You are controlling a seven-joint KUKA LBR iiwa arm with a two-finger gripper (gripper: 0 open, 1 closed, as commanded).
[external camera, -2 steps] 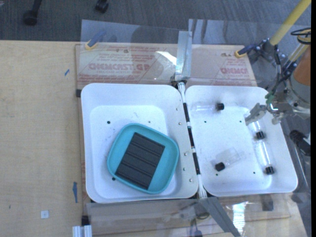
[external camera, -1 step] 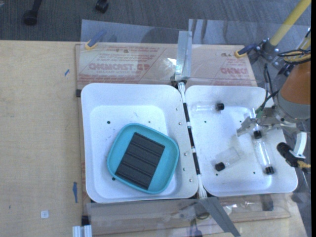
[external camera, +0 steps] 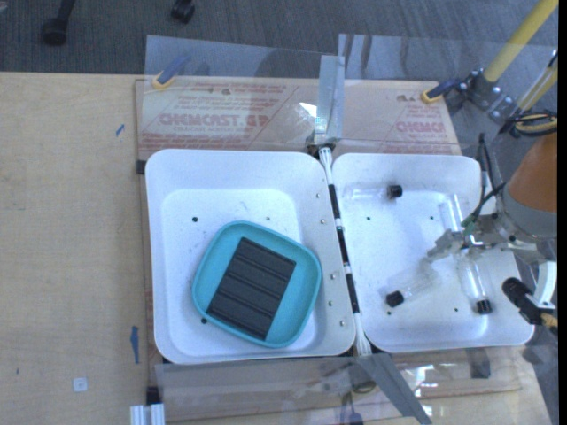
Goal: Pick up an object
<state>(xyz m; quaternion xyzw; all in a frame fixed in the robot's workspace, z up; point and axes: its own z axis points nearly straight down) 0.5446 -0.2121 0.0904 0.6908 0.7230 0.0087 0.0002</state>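
Nearest me, a teal tray (external camera: pixel 257 283) fills the left bin (external camera: pixel 168 237); my hand (external camera: pixel 461 240) hovers over clear vials (external camera: pixel 412 286) to grab one, grip state unclear.

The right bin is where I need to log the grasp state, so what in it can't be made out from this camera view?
- Hand: small and blurred against the white right bin; whether it grips anything is unclear.
- Clear bottles with black caps: transparent on white, so their outlines and count are uncertain.
- Arm: cut off by the right edge.
- Teal tray in the left bin: its dark slatted insert hides what lies beneath.
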